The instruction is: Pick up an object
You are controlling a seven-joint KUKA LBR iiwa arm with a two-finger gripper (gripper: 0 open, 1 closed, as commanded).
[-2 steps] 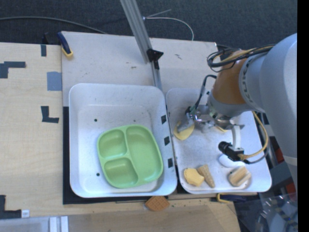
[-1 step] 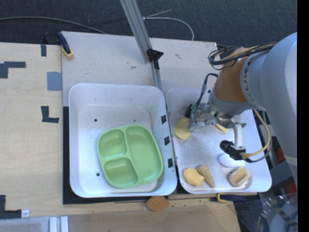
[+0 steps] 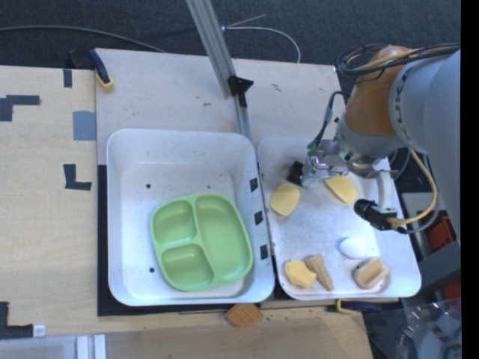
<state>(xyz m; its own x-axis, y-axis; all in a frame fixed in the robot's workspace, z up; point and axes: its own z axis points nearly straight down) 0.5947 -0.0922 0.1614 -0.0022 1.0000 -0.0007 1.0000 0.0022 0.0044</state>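
Your two bins, the left bin (image 3: 127,200) and the right bin (image 3: 314,223), look like matt white plastic, scuffed and speckled. The green divided plate (image 3: 200,239) reads as smooth plastic with a soft sheen. Your table (image 3: 45,223) shows pale wood grain, matt. The slanted pole (image 3: 209,32) looks like brushed metal. The arm's orange band (image 3: 373,103) is glossy; its grey shell (image 3: 430,103) smooth, satin.

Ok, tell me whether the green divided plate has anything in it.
Empty. The green divided plate lies flat in the left bin, and all three compartments show bare green. The food pieces sit in the right bin.
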